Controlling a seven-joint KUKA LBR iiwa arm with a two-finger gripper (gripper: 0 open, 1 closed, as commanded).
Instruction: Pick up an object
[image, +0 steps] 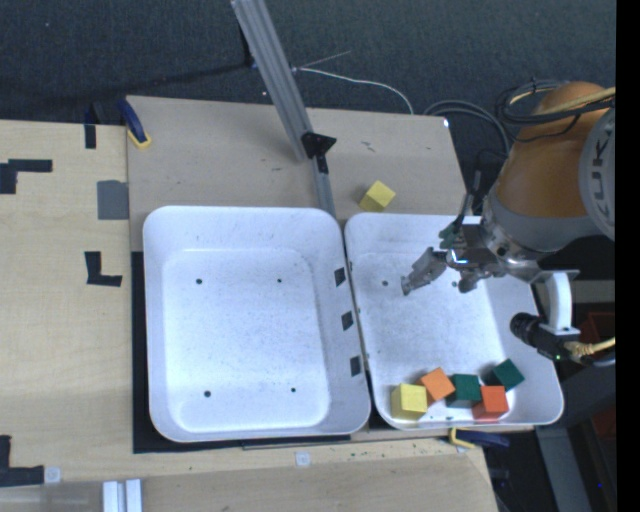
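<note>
The gripper hangs over the right bin, seemingly holding nothing, blocks clustered at its near edge.

**One cropped line of lettering, on the arm**

The only writing stands on the arm, on its pale grey casing beside the orange band, hard against the right edge of the view. The lettering is large and dark, and runs sideways up the casing. The frame edge cuts it off, so only two characters show, looking like "UK"; the rest of the word cannot be read.

On the light wooden board at the left, black tape marks form short bars and an L-shaped corner. They are plain shapes and spell out no word or number.
</note>
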